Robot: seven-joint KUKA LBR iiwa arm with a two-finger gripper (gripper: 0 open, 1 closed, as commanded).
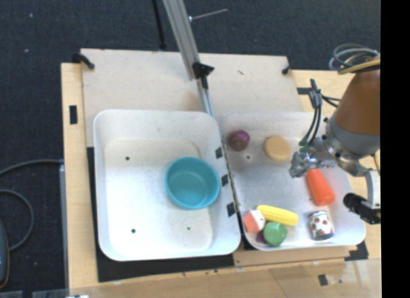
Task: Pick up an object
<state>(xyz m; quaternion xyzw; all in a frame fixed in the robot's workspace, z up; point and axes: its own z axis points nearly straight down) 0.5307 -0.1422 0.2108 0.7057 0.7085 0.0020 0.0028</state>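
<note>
**Nothing grabbed yet, arm parked over the right bin**

Dark carpet surrounds a pale wooden bench [141, 82] with two shallow white bins. A round teal plastic bowl [192, 182] sits alone in the left bin [115, 156]. In the right bin [256, 168], the gripper [302, 163] hovers just beside an orange cylinder [319, 186] that lies flat on the floor, so pickup hasn't happened. Can't tell how the pincer is set; the wrist hides it. Purple ball [239, 140] and tan disc [278, 148] sit nearby.
</note>
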